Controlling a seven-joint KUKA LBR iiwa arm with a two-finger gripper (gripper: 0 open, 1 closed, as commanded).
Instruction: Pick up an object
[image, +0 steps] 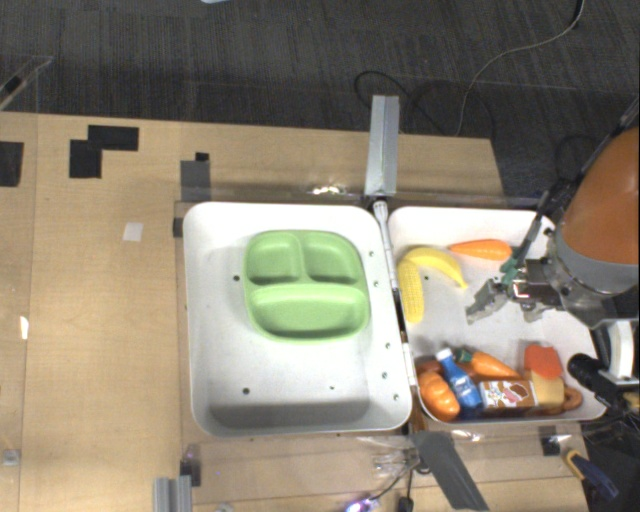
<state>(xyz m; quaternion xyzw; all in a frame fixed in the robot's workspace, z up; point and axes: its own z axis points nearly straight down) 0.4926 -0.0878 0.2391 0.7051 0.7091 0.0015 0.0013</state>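
The right bin (455, 218) holds several toy foods. A yellow banana (432, 264) and a corn cob (410, 291) lie at its left side, and an orange carrot (482, 249) lies near the back wall. My gripper (506, 303) hangs over the bin's middle, right of the banana and just below the carrot. Its fingers are spread open with nothing between them. Along the front wall lie a blue-capped bottle (482, 386), an orange fruit (438, 396), a second carrot (492, 363) and a red-orange block (543, 361).
The left bin (215, 330) holds a green divided plate (305, 282). A grey metal post (383, 145) stands behind the seam between the bins. The arm's orange band (605, 205) looms over the right bin's right side.
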